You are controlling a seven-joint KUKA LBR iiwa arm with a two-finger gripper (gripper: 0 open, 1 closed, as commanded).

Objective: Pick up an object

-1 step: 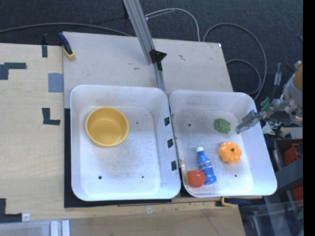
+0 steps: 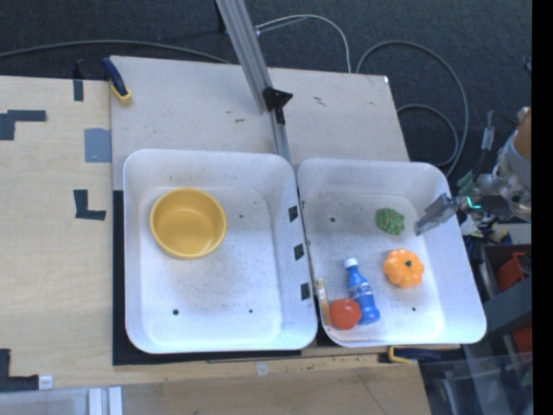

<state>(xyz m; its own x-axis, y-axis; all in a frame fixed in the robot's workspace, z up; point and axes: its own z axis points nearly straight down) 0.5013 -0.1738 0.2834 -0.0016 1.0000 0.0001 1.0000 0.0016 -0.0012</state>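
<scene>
The right bin (image 2: 449, 318) holds a green knobbly object (image 2: 390, 221), an orange pumpkin-shaped toy (image 2: 403, 268), a blue bottle with a white cap (image 2: 360, 291) and a red ball (image 2: 344, 314). The bottle lies against the red ball near the bin's front. My gripper (image 2: 432, 214) hangs over the bin's right rim, just right of the green object and above the pumpkin toy, with nothing seen in it. The arm (image 2: 517, 167) enters from the right edge.
A yellow bowl (image 2: 187, 223) sits in the left bin (image 2: 216, 318). A thin tan stick (image 2: 320, 296) lies along the right bin's left wall. A slanted metal pole (image 2: 251, 46) rises behind the bins. Cables (image 2: 415, 67) lie on the dark floor at the back right.
</scene>
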